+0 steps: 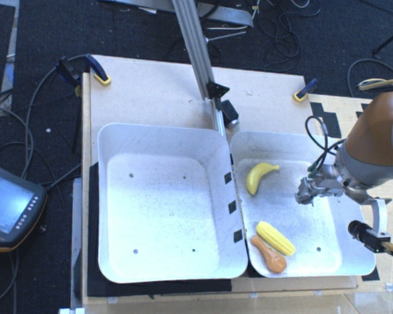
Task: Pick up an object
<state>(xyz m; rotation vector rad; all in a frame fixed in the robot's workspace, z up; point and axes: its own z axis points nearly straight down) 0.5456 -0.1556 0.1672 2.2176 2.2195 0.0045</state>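
Right bin (pixel 349 265): banana (pixel 260 176) near the far left, corn cob (pixel 275 237) and orange carrot (pixel 270 256) touching by the near edge. Gripper (pixel 305 193) hovers between, nothing visibly held; jaw state cannot be told. Advice: choose the banana, lying apart; descend centred across its curve.

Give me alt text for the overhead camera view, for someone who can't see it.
A grey robot arm's gripper hangs over the right bin, which holds a banana, a corn cob and an orange carrot-like piece. The left bin sits beside it.
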